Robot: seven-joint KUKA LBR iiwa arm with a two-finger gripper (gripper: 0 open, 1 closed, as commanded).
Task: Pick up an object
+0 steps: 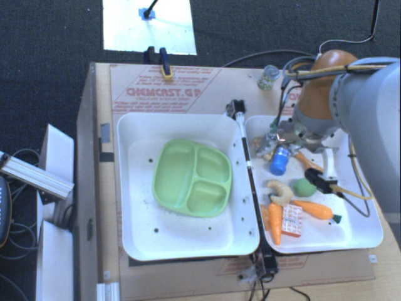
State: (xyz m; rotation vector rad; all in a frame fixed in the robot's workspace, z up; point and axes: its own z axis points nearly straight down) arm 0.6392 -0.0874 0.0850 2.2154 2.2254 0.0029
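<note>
Blue cylinder (pixel 279 161) with white end, tilted, under gripper (pixel 280 144); grip state unclear.

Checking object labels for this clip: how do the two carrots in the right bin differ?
The larger carrot lies crosswise, pointing toward the bin's right side; the small carrot lies lengthwise along the bin's left wall. The larger one is thicker and touches nothing orange-white; the small one rests beside the red-and-white block. Both are orange.

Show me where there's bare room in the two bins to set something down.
Left bin: bare floor rings the green plate, widest along the left wall and near edge. Right bin: bare at the near right corner, past the carrot; its middle, near the gripper, is crowded.
</note>
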